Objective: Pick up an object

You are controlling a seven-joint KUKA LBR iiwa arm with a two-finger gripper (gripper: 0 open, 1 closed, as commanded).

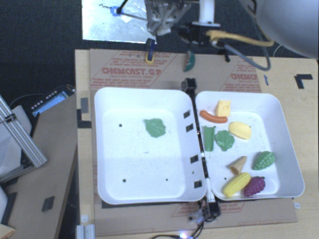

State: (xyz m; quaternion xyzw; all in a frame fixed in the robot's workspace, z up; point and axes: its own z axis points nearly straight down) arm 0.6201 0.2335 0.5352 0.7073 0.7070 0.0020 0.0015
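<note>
Toy foods are the things to pick, and most of them lie in the right bin (286,128). The left bin (107,148) holds a single green lettuce leaf (155,127), lying flat and well apart from every wall.

In the camera view, the claw (158,21) hangs at the far edge of the scene, above the far end of the table (279,78) and beyond both bins. I cannot tell from this blurred angle how it is set, and nothing is seen held in it.

In the right bin, at the far side, there are a yellow cheese wedge (223,107) and just beside it an orange sausage (213,116). A yellow lemon (240,130) lies to the right of a green leaf (225,140) and a green pod (209,138), which touch each other. Near the front are an ice cream cone (239,164), green grapes (264,160), a corn cob (236,184) and purple grapes (254,185); these last two touch.

I judge the step to be the approach. A good choice would be the lemon or the green grapes: they are rounded, stand up from the floor and have free space around. The flat leaf would be hard to grip. The descent should be straight down, centred on the thing.
</note>
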